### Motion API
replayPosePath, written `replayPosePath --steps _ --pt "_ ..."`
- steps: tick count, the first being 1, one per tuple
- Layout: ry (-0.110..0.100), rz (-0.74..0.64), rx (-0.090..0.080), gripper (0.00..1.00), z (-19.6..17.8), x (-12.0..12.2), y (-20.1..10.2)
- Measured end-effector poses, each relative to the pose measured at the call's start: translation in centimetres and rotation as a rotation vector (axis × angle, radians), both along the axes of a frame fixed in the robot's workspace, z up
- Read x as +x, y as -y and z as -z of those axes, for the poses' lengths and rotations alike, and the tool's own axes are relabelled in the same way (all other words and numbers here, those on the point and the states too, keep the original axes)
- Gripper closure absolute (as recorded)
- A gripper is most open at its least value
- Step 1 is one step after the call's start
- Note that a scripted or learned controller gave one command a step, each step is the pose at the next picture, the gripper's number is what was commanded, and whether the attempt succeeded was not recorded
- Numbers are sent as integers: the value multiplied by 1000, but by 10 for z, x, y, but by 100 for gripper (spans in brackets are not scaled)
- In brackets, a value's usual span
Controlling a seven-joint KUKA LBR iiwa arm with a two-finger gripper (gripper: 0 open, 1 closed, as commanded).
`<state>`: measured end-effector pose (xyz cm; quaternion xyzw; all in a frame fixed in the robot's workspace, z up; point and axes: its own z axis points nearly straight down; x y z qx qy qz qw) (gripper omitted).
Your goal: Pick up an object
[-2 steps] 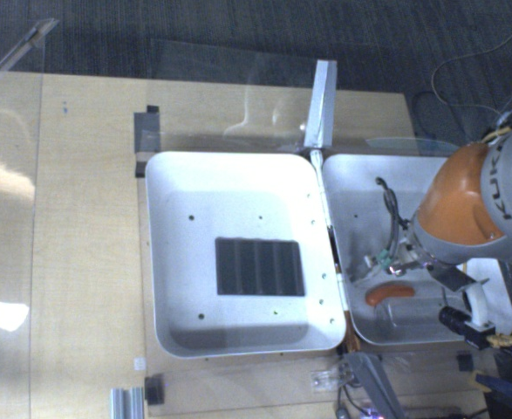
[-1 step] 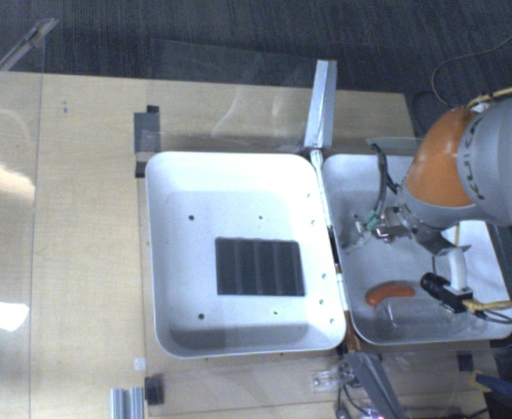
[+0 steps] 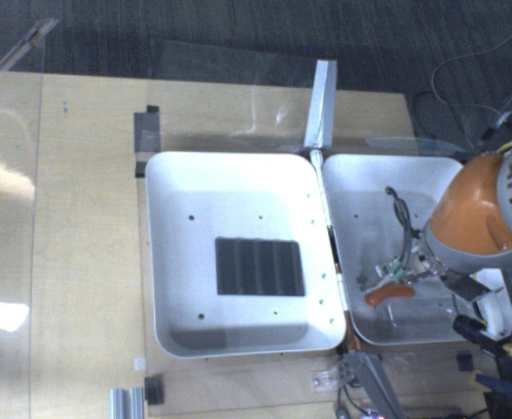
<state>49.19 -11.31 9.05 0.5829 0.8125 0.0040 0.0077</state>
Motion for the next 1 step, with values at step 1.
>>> replayPosePath --steps 1 --pt "10 -1 -1 100 -12 4 -1"
